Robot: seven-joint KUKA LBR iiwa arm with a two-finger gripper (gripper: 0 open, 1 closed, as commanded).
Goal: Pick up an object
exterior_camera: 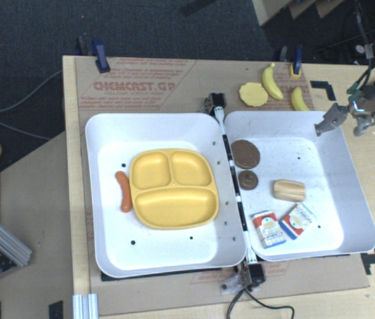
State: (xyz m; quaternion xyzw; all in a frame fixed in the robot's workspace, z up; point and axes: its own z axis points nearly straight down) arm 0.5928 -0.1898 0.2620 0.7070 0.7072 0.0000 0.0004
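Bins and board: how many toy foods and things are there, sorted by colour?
Yellow: 4, the plate, two bananas and a round chip
Brown: 2 cookies
Orange: 1 sausage
Tan: 1 bread roll
Red, white and blue: 2 cartons
Total: 10

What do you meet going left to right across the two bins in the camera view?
Hot dog → yellow plate → big brown cookie → red carton → bread roll, then the gripper above the right bin's far corner.
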